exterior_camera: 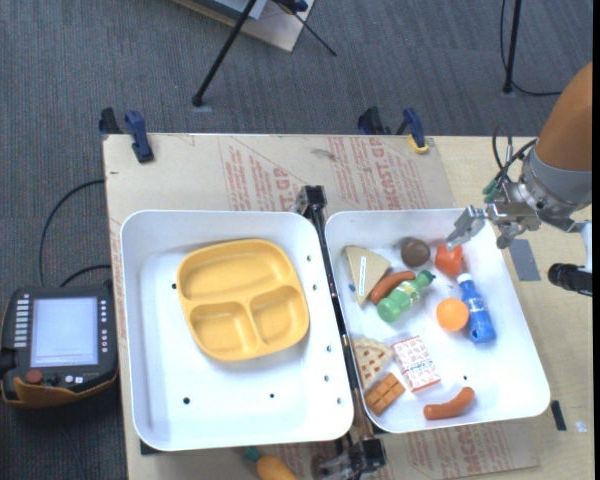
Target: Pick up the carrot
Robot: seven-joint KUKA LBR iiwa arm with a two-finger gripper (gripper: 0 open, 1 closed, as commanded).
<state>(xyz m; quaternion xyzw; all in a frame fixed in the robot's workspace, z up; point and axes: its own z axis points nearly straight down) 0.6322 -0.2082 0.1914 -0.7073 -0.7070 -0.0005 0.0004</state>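
Below bins, at bench front edge: carrot (270,465), apart from hand (472,224); hand over right bin (528,363) rim, spread.

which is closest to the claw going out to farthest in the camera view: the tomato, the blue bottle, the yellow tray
1. tomato, just below-left of the claw in the right bin.
2. blue bottle, farther down the same bin.
3. yellow tray, across in the left bin.
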